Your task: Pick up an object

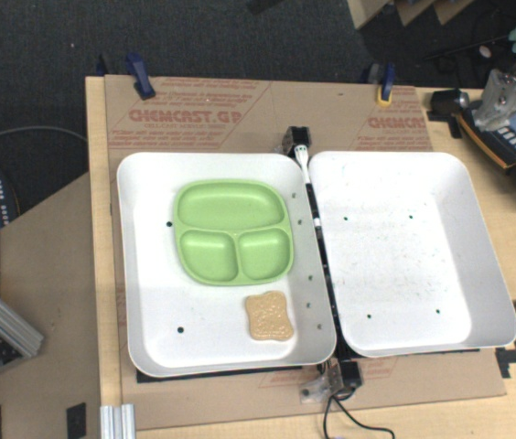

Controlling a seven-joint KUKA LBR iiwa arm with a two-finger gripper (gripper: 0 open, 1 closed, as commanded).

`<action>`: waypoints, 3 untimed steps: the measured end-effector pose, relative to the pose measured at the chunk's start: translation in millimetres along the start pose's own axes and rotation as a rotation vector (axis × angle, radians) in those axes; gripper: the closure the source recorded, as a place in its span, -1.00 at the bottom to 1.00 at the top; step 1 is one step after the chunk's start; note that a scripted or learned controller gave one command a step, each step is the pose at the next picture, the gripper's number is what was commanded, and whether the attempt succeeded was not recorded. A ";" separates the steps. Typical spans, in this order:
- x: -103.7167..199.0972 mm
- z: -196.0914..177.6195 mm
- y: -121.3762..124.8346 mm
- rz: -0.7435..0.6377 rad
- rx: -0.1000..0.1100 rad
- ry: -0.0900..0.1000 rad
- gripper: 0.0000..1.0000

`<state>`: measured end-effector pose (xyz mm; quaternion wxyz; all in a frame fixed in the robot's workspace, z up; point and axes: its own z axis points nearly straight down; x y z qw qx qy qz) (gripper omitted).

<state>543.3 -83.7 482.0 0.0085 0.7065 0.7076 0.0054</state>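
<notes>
A light green divided plate with three compartments lies in the upper middle of the left bin. Just below it, near the left bin's front right corner, rests a tan piece shaped like a slice of toast, flat on the bin floor and apart from the plate. The right bin stands beside it, its floor bare white with faint specks.
The two bins meet along a central ridge on a cardboard-covered bench. Blue and yellow clamps hold the bench's far edge. Metal and black hardware sits at the upper right. Cables hang at the front.
</notes>
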 end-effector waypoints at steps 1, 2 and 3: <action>15.8 107.2 -36.0 0.003 0.031 0.006 1.00; 111.8 108.9 -49.3 -0.010 0.023 0.007 1.00; 136.7 84.3 -65.6 -0.002 0.015 0.006 1.00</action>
